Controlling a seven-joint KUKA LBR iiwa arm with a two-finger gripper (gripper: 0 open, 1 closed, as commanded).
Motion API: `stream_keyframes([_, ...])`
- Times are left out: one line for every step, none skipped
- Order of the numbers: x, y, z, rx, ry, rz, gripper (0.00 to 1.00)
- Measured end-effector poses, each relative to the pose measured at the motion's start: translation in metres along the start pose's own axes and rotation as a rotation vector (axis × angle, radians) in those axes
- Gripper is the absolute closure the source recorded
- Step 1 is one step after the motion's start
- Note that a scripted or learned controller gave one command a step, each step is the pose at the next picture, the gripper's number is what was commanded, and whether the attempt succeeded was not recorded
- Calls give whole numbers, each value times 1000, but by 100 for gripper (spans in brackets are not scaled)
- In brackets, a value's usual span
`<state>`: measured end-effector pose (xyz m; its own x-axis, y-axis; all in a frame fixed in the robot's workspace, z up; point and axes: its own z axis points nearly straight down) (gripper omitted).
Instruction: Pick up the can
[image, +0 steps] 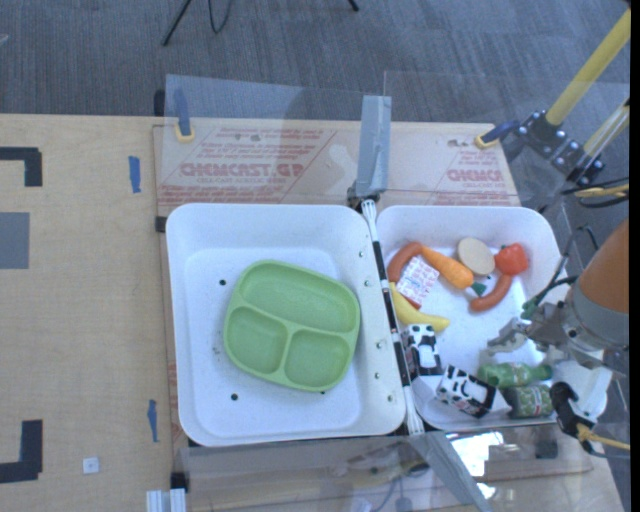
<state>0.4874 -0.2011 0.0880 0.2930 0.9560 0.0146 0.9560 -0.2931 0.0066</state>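
The can (531, 401) has a green label and lies on its side near the front right corner of the right bin (540, 225). A green bottle (514, 375) lies right behind it, touching or nearly touching it. My gripper (528, 336) hangs over the right side of this bin, a little behind the bottle and the can. The arm, with its orange band (610, 285), reaches in from the right. Nothing shows held in the gripper.
The right bin also holds a carrot (446, 266), a sausage (491, 294), a tomato (511, 258), a banana (416, 316), a red-and-white packet (420, 286) and two cow-patterned toys (464, 390). A green divided plate (291, 326) lies in the left bin (190, 300).
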Motion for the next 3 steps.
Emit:
stream_keyframes([27, 102, -2, 13, -1, -43, 0])
stream_keyframes([43, 168, 3, 70, -1, -151, 0])
stream_keyframes([27, 94, 1, 8, -4, -93, 0])
